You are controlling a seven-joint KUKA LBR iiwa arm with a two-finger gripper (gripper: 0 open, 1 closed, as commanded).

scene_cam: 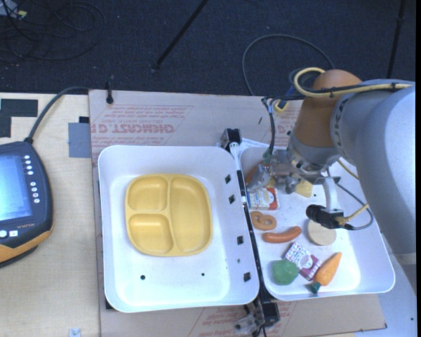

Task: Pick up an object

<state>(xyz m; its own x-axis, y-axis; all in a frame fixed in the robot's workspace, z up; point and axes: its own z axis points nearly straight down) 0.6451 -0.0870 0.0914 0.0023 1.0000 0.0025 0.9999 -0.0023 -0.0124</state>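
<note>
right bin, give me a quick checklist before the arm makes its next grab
1. Gripper over the right bin: ok, it sits at the bin's upper left.
2. Jaws open or shut: cannot tell, cables and the wrist hide them.
3. Anything held: cannot tell, nothing is visible between the jaws.
4. Targets in plain sight: ok, sausage, carrot and green piece lie uncovered.
5. Crowding near the gripper: not ok, a red and white packet and a ring-shaped piece sit close under it.
6. Yellow tray in the left bin: ok, apart from the arm.
</note>
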